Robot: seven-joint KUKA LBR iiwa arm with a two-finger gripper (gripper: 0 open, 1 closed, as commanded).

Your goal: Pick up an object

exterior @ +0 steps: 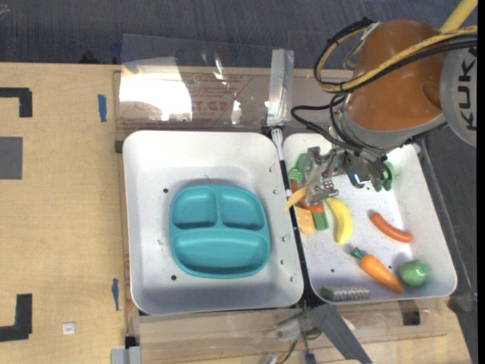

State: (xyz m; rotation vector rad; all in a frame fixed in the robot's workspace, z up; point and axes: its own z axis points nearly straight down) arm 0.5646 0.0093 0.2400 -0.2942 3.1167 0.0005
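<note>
The gripper [324, 182] hangs low over the upper left part of the right bin [438, 226], close to the wall that this bin shares with the left bin [144, 203]. Whether it is released or clenched I cannot tell, because the metal parts at its end blend with the small toys under it, and nothing can be seen clearly held there. Directly below and to the left of the gripper lies a crowded heap of toy food [307, 203] in green, orange and red, and the single pieces are hard to separate. Just to the lower right of the gripper lies a banana [342, 220]. Farther right is a red sausage [390, 227], and farther down are a carrot [377, 271] and a green round fruit [414, 273], which touch each other. A green piece [385, 174] to the right of the gripper is partly hidden by the wrist. The orange band [394, 74] covers the top corner of the right bin. Well to the left of the gripper, a teal divided plate [220, 230] sits in the left bin.
</note>
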